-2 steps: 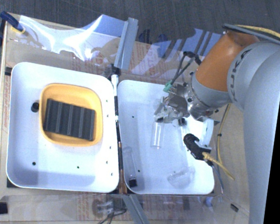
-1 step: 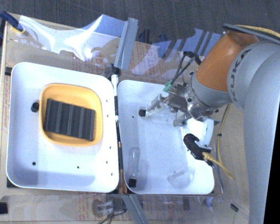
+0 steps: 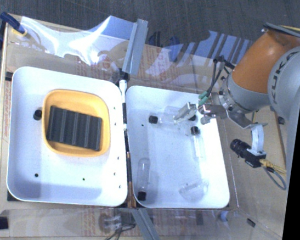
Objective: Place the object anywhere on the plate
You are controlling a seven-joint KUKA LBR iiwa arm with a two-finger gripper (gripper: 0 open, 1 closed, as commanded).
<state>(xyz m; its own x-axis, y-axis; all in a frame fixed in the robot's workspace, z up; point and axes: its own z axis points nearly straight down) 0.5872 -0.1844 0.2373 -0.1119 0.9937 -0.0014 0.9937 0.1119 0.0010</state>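
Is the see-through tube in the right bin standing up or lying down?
Lying down. The clear tube stretches flat along the right bin floor, its black cap nearest the front wall.

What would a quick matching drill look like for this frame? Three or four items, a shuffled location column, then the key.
Items
1. yellow plate
2. gripper
3. clear tube with black cap
4. small black piece

Locations
A. low in the right bin, near its left wall
B. over the upper part of the right bin
C. middle of the left bin
D. left bin, just left of the plate's rim

Pairs: 1-C, 2-B, 3-A, 4-D
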